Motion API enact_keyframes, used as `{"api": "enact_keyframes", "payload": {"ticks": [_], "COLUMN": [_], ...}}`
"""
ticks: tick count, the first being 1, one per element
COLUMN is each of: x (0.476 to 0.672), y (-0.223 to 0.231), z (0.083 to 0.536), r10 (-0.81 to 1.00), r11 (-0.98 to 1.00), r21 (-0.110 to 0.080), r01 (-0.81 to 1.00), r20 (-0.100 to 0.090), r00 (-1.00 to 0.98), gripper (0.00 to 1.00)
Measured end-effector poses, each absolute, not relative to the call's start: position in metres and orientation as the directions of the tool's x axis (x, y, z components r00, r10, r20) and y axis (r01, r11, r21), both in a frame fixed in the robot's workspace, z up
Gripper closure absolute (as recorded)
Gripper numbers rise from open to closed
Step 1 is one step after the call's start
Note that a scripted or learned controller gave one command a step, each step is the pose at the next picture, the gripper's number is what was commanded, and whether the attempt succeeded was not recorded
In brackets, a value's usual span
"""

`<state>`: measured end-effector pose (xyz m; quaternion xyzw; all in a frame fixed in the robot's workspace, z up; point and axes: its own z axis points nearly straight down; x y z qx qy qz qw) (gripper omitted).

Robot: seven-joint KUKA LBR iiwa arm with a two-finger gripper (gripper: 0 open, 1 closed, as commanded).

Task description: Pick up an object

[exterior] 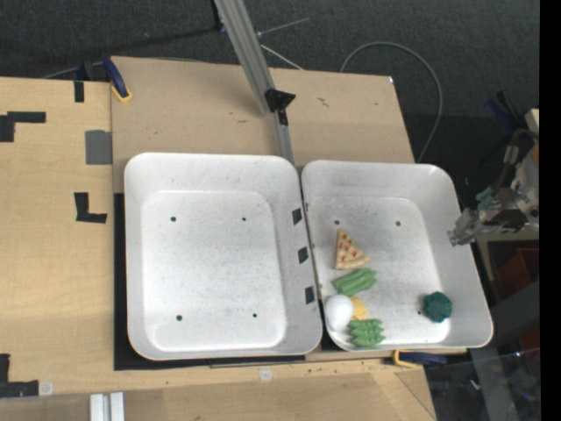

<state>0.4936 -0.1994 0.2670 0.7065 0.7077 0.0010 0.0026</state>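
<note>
The right bin (412,187) holds several small objects. A pizza slice toy (349,251) lies near its left side, with a green pod (354,281) just below it. At the front left corner sit a white egg (338,310), a small yellow piece (358,308) and a green bumpy vegetable (366,331). A dark green round piece (436,305) rests near the front right corner. My gripper (466,228) hangs at the bin's right rim, away from all of these. Nothing shows between its fingers.
The left bin (210,253) lies beside the right one. A grey metal pole (250,46) slants in from the top toward the gap between the bins. A cable loops over the bench behind the right bin.
</note>
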Motion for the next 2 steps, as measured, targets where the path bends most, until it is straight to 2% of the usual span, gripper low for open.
{"api": "enact_keyframes", "payload": {"ticks": [2], "x": [0.536], "y": [-0.099], "z": [0.274], "r10": [1.0], "r11": [0.007], "r21": [0.0], "r01": [1.0], "r20": [0.002], "r00": [-0.007], "gripper": [1.0]}}
